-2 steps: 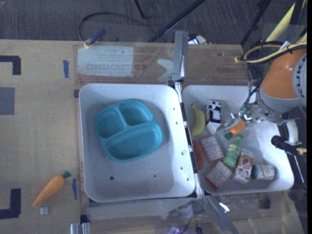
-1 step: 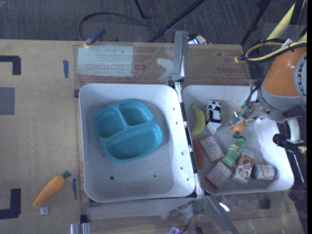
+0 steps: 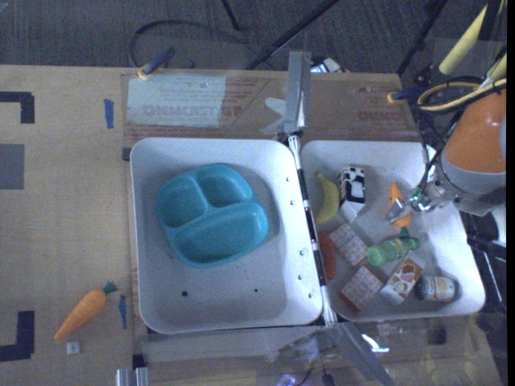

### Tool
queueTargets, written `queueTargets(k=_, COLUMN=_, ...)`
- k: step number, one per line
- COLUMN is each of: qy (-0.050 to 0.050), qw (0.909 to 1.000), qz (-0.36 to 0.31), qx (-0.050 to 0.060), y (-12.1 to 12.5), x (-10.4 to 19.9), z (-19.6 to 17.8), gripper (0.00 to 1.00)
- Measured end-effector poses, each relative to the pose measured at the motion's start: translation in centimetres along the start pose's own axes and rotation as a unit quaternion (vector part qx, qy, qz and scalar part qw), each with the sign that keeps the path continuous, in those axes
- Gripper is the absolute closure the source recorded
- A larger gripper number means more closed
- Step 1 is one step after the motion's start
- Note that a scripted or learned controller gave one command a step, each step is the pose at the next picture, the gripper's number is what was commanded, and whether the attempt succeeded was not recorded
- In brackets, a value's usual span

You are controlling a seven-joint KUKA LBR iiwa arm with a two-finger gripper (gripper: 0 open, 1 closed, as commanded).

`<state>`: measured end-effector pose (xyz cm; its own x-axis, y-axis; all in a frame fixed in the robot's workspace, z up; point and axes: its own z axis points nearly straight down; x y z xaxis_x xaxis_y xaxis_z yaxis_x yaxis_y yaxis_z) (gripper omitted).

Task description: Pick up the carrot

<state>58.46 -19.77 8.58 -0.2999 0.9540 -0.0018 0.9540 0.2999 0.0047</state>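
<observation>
Orange toy carrot with green leafy top (image 3: 81,312): lying flat on the tan bench surface, outside both bins, just left of the left bin's lower-left corner. Tilted diagonally, green top pointing up-right, tapered tip down-left. Untouched, nothing in contact with it.

My arm (image 3: 475,147)
An orange band is wrapping my grey wrist; yellow and black cables are trailing behind.

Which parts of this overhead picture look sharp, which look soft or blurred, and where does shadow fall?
Camera view: the blue tray in the left bin is fairly sharp and casts a soft shadow; the small right bin items look soft; the arm's orange band is blurred.
</observation>
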Motion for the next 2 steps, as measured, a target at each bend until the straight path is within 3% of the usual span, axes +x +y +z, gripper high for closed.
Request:
queueTargets(k=1, qy=0.0, qw=0.9981, qz=0.062, qx=0.001, y=1.8, x=6.7, z=-13.0, gripper=1.0)
queueTargets(k=2, qy=0.0, qw=0.9897, qz=0.143, qx=0.001, y=2.8, x=6.7, z=-15.3, gripper=1.0)
